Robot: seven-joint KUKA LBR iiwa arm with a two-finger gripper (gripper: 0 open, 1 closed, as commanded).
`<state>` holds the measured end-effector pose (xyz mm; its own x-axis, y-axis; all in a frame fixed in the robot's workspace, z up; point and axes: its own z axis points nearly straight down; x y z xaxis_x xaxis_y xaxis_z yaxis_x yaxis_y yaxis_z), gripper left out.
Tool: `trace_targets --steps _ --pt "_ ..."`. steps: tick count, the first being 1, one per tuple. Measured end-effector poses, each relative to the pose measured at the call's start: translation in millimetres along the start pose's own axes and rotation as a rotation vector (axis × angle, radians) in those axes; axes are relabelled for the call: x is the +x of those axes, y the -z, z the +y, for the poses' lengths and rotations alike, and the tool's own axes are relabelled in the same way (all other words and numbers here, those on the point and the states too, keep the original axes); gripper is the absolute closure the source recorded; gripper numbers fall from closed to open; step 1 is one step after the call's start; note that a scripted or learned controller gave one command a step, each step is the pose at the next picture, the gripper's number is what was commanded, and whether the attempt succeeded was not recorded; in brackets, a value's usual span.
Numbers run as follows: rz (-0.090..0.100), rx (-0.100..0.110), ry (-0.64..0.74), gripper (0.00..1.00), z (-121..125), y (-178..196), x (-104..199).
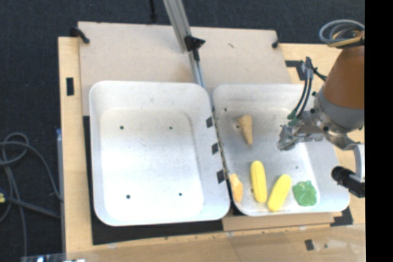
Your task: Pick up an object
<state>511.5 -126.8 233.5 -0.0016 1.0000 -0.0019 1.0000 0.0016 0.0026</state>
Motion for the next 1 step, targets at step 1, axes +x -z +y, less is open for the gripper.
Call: trace_targets --steps 1 --pt "0.003 0.0 0.007 1.0 15.4 5.7 57.8"
